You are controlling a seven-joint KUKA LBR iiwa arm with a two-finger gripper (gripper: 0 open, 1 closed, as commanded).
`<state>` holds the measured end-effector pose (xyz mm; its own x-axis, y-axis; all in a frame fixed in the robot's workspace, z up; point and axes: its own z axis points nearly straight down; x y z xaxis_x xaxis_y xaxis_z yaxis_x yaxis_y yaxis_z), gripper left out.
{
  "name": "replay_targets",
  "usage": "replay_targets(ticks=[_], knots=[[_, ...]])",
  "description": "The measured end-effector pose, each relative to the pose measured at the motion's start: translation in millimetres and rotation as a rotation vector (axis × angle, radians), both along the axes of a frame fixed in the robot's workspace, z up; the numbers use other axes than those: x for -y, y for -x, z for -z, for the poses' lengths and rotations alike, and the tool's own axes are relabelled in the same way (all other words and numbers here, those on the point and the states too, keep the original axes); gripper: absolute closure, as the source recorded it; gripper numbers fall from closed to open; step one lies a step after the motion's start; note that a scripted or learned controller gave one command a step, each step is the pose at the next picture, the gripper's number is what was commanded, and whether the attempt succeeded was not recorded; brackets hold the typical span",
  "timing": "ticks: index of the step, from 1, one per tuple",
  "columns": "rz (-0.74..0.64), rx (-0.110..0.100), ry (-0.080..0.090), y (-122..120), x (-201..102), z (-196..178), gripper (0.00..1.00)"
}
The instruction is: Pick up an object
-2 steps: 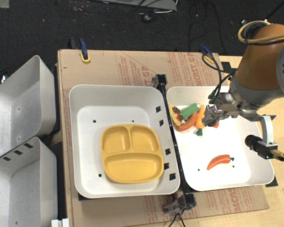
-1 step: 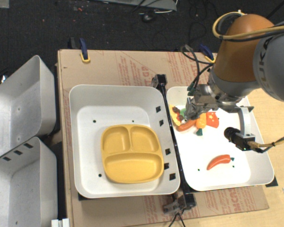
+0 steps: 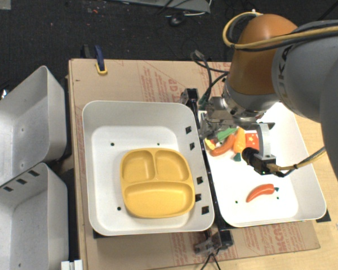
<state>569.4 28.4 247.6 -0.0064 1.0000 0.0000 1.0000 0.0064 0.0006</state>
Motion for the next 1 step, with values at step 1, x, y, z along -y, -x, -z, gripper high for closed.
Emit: replay_targets(ticks=[1], knots=[[-0.001, 0.002, -0.002, -14.6, -57.4, -4.7, 1.00]])
